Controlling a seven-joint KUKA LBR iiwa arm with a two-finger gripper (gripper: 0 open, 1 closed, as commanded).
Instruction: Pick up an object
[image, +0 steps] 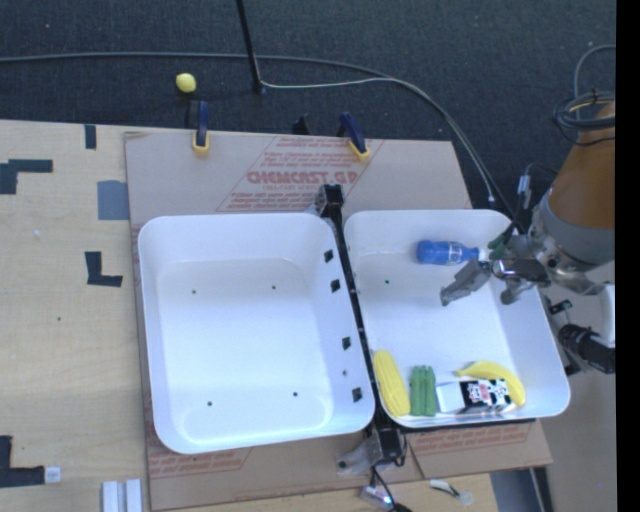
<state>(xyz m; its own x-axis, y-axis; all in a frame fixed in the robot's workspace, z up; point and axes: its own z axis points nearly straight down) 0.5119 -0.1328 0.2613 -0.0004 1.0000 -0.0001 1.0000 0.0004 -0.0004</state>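
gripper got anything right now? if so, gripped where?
Nothing held. The two-finger gripper hangs over the right white bin with its fingers spread and nothing between them. The blue plastic bottle lies just beside one finger, not gripped.

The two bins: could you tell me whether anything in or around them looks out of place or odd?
One thing stands out: a small yellow ball lies on the dark floor beyond the bench, apart from both bins. The corn, banana and blue bottle lie inside the right bin.
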